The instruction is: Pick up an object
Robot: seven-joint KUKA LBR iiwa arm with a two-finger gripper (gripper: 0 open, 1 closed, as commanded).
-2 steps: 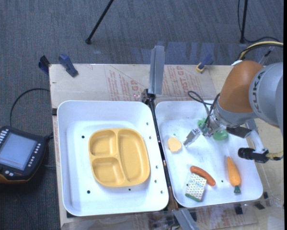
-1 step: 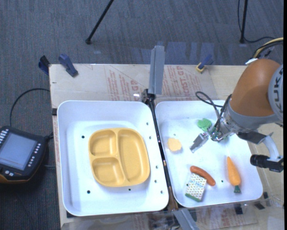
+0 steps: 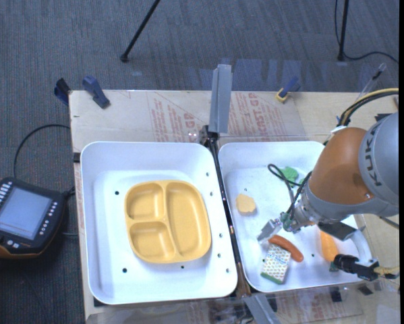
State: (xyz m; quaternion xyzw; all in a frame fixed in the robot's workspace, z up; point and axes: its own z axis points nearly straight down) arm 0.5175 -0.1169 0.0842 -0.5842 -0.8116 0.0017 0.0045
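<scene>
Clutter filled the right bin (image 3: 255, 155), where the gripper (image 3: 274, 227) hung low over a small group of objects. Its jaws were too small and too shadowed by the wrist to judge, so whether they stood wide or narrow could not be told, and nothing could be seen held between them. Just below the gripper lay an orange-red sausage-shaped piece (image 3: 286, 248), apparently a toy hot dog, and just beside that a checkered sponge-like block (image 3: 276, 263) with a green edge. A pale yellow disc (image 3: 246, 204) sat apart to the left, a green item (image 3: 289, 174) lay near the far side under a dark cable, and an orange carrot-like piece (image 3: 329, 246) rested near the arm (image 3: 347, 174). The left bin (image 3: 97, 181) held a yellow divided plate (image 3: 167, 221).

The likeliest target seemed to be the sausage piece, and the risk lay in its neighbours. It was round and smooth, so a closing grip off its middle could have squirted it sideways. The block touched or nearly touched it, so a jaw coming down between them could have landed on the block and pushed both away. The loose cable near the wrist could also have snagged.

Readable writing was sparse: "KUKA" lettering showed partly on the grey arm, and red printed text on the cardboard (image 3: 255, 113) covering the counter appeared reversed and could not be read with confidence.
</scene>
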